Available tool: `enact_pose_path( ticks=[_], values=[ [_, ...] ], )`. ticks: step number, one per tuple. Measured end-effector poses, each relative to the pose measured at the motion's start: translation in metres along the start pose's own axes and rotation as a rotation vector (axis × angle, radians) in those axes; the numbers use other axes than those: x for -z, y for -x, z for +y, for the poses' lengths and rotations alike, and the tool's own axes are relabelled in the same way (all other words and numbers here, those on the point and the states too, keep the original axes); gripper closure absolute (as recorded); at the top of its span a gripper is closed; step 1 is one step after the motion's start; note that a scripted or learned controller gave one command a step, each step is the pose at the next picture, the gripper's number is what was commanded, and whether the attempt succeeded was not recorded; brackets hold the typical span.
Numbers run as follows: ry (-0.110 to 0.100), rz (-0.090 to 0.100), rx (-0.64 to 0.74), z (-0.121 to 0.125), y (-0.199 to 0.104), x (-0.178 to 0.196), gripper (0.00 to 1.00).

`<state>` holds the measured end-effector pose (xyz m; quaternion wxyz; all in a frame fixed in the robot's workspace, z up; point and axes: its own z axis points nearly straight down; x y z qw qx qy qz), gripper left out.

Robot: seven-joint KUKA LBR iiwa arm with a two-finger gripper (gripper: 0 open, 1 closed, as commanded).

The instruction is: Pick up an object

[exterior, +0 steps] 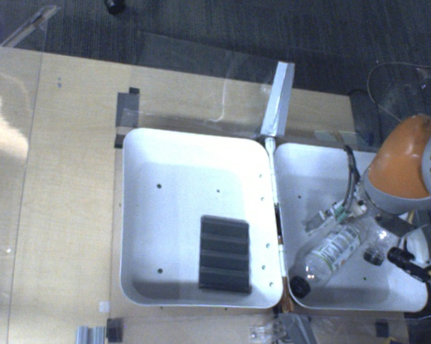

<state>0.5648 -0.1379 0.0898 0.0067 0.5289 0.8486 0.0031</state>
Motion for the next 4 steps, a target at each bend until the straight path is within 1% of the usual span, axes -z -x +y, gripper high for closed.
enact_pose_path(
  ticks=[1, 2, 3, 4],
  values=[
    [-0.006, 0.004, 0.028, -0.073, 0.023, 0.023, 0.0],
    [0.004, -0.004, 0.157, -0.086, 0.017, 0.002, 0.0],
    [-0.001, 0.0, 0.3, -0.082, 0.0, 0.042, 0.0],
    [0.004, -0.001, 0.219, -0.041, -0.072, 0.002, 0.0]
  ],
)
